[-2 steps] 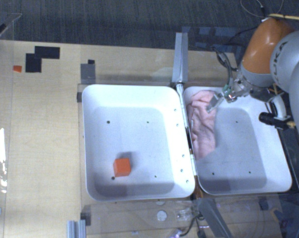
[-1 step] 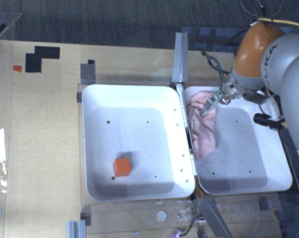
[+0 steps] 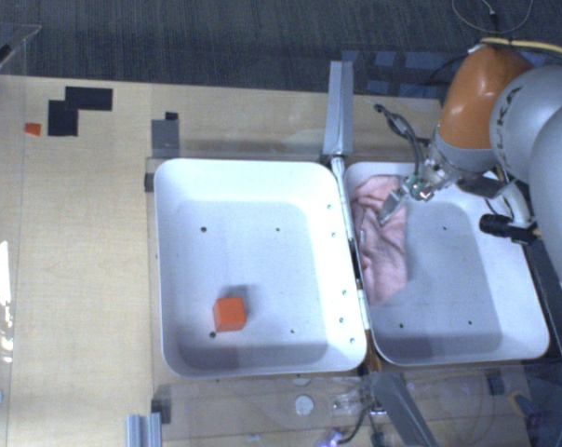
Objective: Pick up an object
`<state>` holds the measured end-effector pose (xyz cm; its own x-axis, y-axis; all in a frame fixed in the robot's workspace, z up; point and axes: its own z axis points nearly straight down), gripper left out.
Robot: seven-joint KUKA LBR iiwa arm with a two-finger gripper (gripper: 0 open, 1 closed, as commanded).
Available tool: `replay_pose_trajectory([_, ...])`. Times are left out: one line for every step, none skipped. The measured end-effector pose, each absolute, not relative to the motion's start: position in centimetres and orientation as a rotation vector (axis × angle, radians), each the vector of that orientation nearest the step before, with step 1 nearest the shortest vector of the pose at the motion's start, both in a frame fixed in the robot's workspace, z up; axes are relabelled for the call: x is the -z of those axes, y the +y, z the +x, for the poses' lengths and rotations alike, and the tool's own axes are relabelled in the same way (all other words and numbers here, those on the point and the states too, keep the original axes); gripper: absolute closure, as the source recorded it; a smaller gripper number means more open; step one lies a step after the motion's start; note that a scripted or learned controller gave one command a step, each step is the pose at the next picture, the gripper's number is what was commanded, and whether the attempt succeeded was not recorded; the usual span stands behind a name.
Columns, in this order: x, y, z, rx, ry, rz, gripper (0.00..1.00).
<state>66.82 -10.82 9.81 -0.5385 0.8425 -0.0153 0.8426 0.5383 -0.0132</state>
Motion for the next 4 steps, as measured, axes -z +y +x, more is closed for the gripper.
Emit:
replay_pose_trajectory([-9.5, -10.5, 66.8, 0.018, 2.692, 1.611, 0.00])
replay_pose_trajectory([-9.5, -10.5, 66.8, 0.018, 2.693, 1.611, 0.00])
replay_pose_trajectory([-9.3, -12.8, 66.0, 0.000, 2.884, 1.235, 0.00])
replay_pose_trajectory([-10.6, -12.6, 66.4, -0.010, 2.869, 1.225, 1.00])
